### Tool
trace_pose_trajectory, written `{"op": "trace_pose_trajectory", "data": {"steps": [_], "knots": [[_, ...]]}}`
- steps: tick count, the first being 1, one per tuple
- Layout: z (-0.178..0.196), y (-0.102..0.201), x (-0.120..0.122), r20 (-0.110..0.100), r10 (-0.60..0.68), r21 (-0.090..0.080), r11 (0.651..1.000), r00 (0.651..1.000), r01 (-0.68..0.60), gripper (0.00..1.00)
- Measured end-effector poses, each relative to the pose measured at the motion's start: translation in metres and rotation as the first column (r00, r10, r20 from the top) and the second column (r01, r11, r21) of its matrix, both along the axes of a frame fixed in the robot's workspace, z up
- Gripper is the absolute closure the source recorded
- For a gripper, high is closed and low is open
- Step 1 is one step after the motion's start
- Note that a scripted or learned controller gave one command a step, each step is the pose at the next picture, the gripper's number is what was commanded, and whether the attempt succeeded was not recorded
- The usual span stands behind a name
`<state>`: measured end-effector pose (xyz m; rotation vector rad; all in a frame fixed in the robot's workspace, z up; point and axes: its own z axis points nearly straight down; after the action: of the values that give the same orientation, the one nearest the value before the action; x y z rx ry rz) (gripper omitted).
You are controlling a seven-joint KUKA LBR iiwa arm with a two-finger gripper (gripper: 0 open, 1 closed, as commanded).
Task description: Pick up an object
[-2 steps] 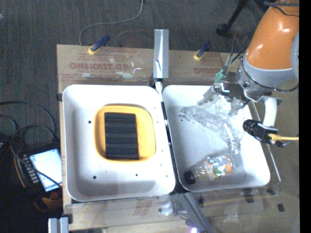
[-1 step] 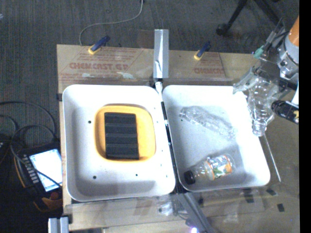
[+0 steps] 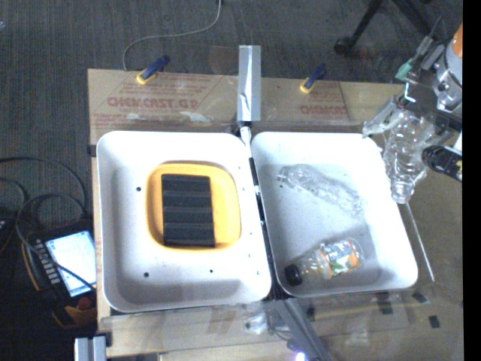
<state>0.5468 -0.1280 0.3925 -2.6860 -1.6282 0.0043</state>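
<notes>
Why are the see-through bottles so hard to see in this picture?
In the camera view, the clear bottle lying in the right bin blends into the bright white plastic; only faint glints outline it. The clear bottle by the gripper shows better against darker floor. The labelled bottle stands out by its orange label. The whole view is slightly soft.

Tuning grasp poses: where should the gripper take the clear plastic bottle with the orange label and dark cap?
Probably across the labelled belly of the clear plastic bottle with the orange label, from straight above. It lies on its side near the right white bin front wall, cap toward the left.
</notes>
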Motion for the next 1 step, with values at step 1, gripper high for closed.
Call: {"op": "trace_pose_trajectory", "data": {"steps": [1], "knots": [[-0.0618,-0.0101,0.0186,-0.001,0.294,0.001,0.956,0.956,-0.294,1.00]]}}
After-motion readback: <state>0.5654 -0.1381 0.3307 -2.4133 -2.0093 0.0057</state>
